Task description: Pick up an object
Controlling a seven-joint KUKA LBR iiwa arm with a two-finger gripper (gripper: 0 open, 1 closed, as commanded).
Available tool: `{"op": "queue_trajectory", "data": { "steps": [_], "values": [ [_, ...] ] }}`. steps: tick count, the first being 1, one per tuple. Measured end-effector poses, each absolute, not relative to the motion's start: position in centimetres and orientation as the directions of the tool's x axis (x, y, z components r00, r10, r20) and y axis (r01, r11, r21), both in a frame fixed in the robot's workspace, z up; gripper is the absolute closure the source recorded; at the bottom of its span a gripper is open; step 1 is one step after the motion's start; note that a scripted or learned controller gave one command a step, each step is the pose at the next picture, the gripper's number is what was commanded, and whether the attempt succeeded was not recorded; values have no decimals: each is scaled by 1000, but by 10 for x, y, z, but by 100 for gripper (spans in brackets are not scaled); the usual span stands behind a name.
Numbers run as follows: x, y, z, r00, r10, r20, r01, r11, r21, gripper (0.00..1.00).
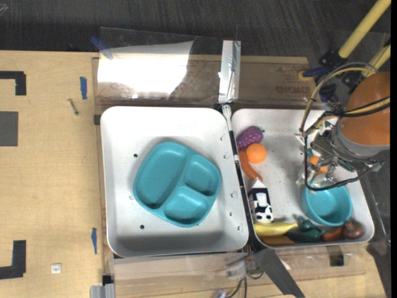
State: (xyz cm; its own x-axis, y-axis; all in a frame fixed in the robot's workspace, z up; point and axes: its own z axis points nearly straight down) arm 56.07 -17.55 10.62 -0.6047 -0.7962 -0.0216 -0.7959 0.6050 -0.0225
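We are hovering over the crowded right white bin [291,126].
Our gripper [319,166] is hanging just above the round teal plastic bowl [329,207]; its grip we cannot tell. The yellow banana [274,228] is lying left of that bowl, and the teal divided plate [178,183] is sitting in the left bin [124,129].

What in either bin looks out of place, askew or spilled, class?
Nothing is spilled or damaged. The teal divided plate lies askew in the left bin. In the right bin, the toys crowd the left and near walls; the teal bowl stands upright under the tool.
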Motion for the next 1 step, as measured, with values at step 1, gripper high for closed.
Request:
{"op": "queue_trajectory", "data": {
  "steps": [1],
  "values": [
    [611,-136,248,-626,-780,-10,-779,626,-11,100]
  ]
}}
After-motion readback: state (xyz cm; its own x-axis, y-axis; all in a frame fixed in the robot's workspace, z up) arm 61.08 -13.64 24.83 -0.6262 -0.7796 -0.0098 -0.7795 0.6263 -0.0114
